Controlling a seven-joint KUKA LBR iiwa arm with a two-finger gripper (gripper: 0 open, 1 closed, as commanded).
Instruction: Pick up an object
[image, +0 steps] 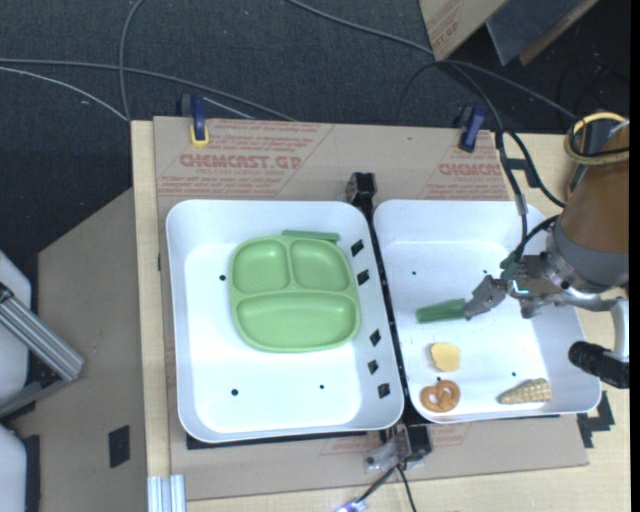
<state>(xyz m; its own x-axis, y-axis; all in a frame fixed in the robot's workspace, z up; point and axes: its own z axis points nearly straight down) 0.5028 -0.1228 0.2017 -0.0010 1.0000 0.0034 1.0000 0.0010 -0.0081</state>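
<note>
The gripper (484, 298) seems clamped on a flat green strip (441, 312) above the glossy right bin (430, 225).

Bins (200, 380): smooth white plastic, slight sheen. Plate (294, 295), 9 o'clock: matt green plastic. Bench board (250, 150): brown cardboard-like sheet, printed, matt. Pretzel (440, 396), 5 o'clock: glossy brown. Cone (526, 392): rough, ridged tan. Arm (598, 215): satin orange and grey shell.

A dark carpet (250, 60) lies behind the surface (300, 150), crossed by thin cables (130, 70). A cardboard box (455, 20) sits past its far right corner.
</note>
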